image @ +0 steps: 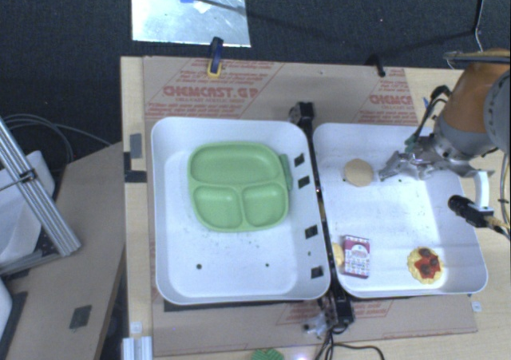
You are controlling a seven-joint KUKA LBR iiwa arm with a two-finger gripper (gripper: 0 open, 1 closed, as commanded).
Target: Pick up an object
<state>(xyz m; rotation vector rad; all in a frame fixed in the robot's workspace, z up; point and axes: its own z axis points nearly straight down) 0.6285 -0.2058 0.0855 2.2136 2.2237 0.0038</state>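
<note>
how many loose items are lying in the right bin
4. A tan round disc near the tool, a red-and-white carton at the front, a small yellowish piece beside it, partly hidden, and a pizza-like toy front right.

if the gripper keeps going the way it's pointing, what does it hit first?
Probably the tan round piece: the gripper points left at it across the right bin. Height above the floor is unclear.

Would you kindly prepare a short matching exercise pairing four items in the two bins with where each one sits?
Items:
1. green divided plate
2. tan round disc
3. red and white carton
4. small pizza toy

Places:
A. right bin, near right corner
B. left bin
C. right bin, beside the hand
D. right bin, near left corner

Pairs: 1-B, 2-C, 3-D, 4-A
</note>
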